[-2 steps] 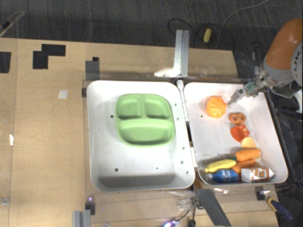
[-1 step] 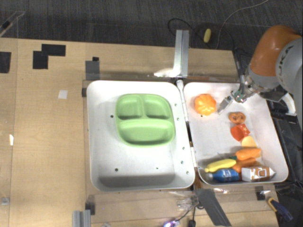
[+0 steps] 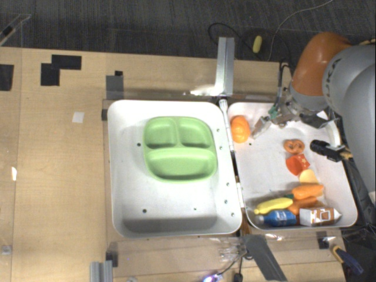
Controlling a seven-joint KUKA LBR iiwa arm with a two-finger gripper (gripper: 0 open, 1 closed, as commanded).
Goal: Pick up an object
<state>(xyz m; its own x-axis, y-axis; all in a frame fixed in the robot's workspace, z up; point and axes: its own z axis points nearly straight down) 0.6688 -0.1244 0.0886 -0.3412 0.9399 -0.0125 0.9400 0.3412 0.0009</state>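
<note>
My gripper (image 3: 263, 122) hangs over the far left part of the right bin (image 3: 264, 169), open with nothing between its fingers. Just left of it, against the bin's wall, lies an orange fruit (image 3: 239, 128). To the gripper's right and nearer sit a brown ring-shaped piece (image 3: 294, 146), a red piece (image 3: 295, 164) and a small yellow piece (image 3: 307, 175). Along the near wall lie a carrot (image 3: 306, 191), a banana (image 3: 274, 205), a blue bottle (image 3: 279, 218) and a white carton (image 3: 319, 217).
A green divided plate (image 3: 179, 147) lies in the left bin (image 3: 117, 175). The arm's grey body and orange band (image 3: 317, 57) cover the right bin's far right corner. A metal post (image 3: 225, 66) stands behind the wall between the bins.
</note>
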